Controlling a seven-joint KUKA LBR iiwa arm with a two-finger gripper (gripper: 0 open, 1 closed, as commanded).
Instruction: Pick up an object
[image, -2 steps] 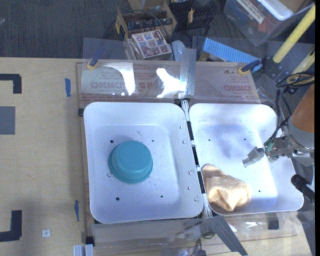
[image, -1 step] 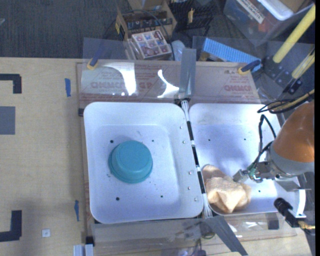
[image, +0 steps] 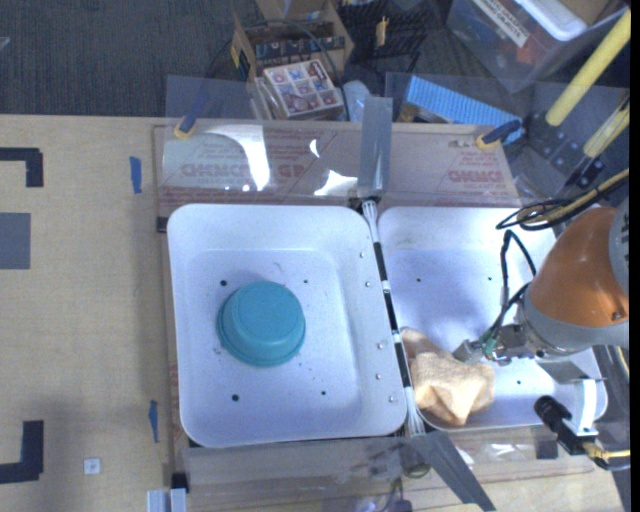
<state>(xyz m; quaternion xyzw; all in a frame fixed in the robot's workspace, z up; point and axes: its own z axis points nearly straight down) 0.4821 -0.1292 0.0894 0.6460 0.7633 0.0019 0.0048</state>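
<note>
Two bins (image: 200, 240) on the bench, side by side. Item one — a teal bowl (image: 262, 322), turned rim down, sat near the middle of the left bin: stiff, smooth, probably slippery, with little for me to pinch. Item two — a tan cloth (image: 452, 385), crumpled in the right bin's near left corner against the dividing rim (image: 385, 300): soft and light by my reckoning, unlikely to be damaged, best pinched at a raised fold near its top. My arm (image: 580, 285) reached in from the right, orange band above the wrist, bent low over the right bin. My jaws (image: 470, 351) hung at the cloth's upper right edge, touching or just above — I could not tell whether they stood wide or narrow.
</note>
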